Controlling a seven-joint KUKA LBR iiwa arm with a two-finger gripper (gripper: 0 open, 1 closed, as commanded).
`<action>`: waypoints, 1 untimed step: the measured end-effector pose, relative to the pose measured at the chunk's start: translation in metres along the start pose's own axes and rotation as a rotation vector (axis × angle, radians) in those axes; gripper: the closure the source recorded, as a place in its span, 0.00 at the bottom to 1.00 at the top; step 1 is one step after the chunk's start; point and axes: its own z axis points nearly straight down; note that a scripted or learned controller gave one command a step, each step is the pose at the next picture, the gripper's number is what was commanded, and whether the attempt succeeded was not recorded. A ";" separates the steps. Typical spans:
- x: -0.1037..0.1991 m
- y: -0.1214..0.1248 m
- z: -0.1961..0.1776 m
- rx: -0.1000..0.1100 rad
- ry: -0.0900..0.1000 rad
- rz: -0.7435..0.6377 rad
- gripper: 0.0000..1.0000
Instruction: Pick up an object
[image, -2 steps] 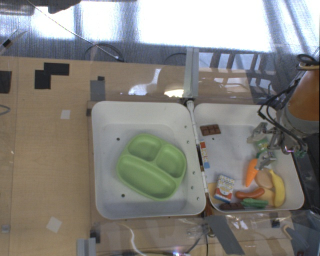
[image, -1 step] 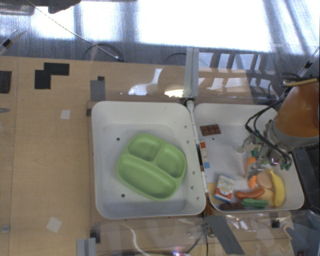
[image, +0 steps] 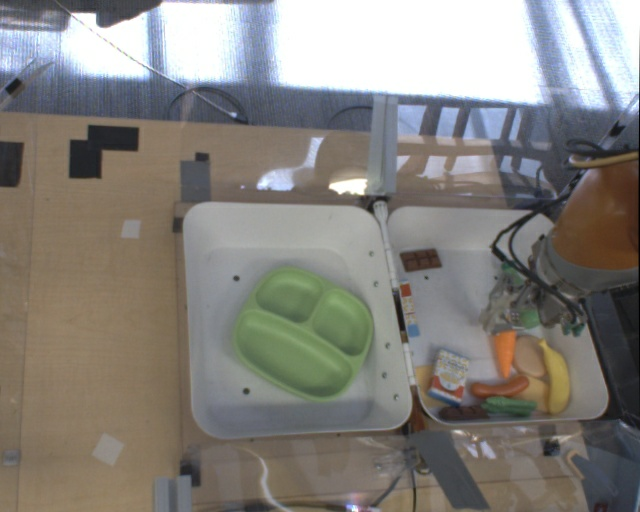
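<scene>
- Camera view: two white bins sit side by side on a wooden bench (image: 90, 330). The left bin (image: 215, 400) holds a green plate (image: 303, 331) with three sections. The plate lies tilted in the middle of that bin.
- The right bin (image: 440, 235) holds the toy food. A brown chocolate bar (image: 420, 260) lies at about 10 o'clock in that bin, well apart from the rest.
- The other food is bunched at about 5 o'clock in the right bin. There is a small juice box (image: 449, 375), an orange carrot (image: 505, 351), a yellow banana (image: 555, 377), a red-brown sausage (image: 499, 386), a green bean pod (image: 509, 406) and a dark brown piece (image: 461, 411).
- The arm (image: 597, 222), with its orange band, reaches in at 3 o'clock. Its gripper (image: 508, 315) hangs low over the right bin.
- The gripper tip is just above the top end of the carrot. The carrot lies at 6 o'clock from the gripper, pointing away from it. It looks very near, and I cannot tell if they touch.
- The banana lies at about 4 o'clock from the gripper, just beside the carrot.
- I cannot tell if the jaws are open or closed, as the gripper is small and blurred among wires. Nothing can be seen between them.
</scene>
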 end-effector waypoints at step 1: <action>-0.001 0.025 -0.150 0.001 -0.005 0.186 1.00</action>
